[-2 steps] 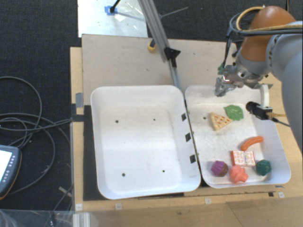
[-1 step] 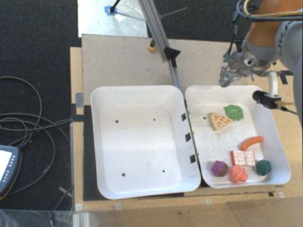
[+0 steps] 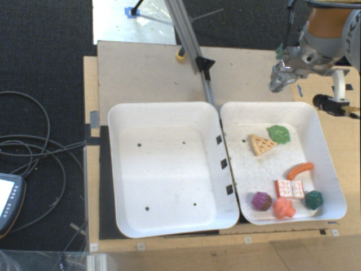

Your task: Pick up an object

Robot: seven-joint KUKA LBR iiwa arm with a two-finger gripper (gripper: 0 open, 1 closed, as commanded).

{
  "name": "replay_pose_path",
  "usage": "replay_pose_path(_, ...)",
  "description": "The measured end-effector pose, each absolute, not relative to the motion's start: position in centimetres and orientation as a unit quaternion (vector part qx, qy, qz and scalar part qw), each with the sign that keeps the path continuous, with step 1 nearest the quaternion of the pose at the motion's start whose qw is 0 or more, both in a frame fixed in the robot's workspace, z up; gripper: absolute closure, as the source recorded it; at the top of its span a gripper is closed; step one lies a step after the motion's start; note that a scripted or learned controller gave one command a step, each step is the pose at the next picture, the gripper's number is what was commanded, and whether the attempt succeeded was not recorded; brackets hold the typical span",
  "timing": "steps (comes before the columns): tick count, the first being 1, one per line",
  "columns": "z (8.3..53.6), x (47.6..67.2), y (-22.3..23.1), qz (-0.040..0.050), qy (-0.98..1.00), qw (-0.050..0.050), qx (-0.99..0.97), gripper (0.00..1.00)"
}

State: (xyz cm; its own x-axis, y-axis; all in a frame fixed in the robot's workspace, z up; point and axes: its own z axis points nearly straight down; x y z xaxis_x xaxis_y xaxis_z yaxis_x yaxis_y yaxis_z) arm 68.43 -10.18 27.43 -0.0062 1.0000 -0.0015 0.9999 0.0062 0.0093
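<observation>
The tool [image 3: 280, 79] is seen at the upper right, hanging over the bare counter [image 3: 146, 72] just beyond the far rim of the right bin [image 3: 326, 151]. It is carried by the grey arm [image 3: 330, 21] with its orange band, which enters from the right. Whether the tool's parts stand apart or together cannot be told, since they are seen as one small grey blur. Nothing is seen to be gripped by it, and no object is touched by it; all objects lie well apart from it.

2 shallow white bins are set side by side on the counter. In the left bin [image 3: 118, 151] only 4 small dark dots are seen on the floor.

7 objects are held in the right bin. A green leaf-shaped piece [image 3: 278, 134] is placed near the far wall, and a tan waffle-patterned wedge [image 3: 262, 145] lies just beside it, to its left. An orange sausage [image 3: 299, 170] is found nearer the middle, by the right wall. Along the near wall, 4 pieces are grouped: a purple piece [image 3: 261, 201], a coral-red piece [image 3: 284, 208], a pink and white block [image 3: 289, 189] and a dark green piece [image 3: 313, 200]. The coral-red piece appears to be touched by the block above it.

A grey pole [image 3: 186, 30] is slanted across the counter toward the gap between the bins.
</observation>
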Motion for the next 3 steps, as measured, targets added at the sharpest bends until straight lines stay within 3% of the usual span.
replay_pose_path(1, 26.6, 66.3, -6.0, 0.0002, 0.71, 0.0, 0.704, 1.0)
replay_pose_path(3, 24.1, 64.0, 2.9, 0.0001, 0.71, -0.001, 0.704, 1.0)
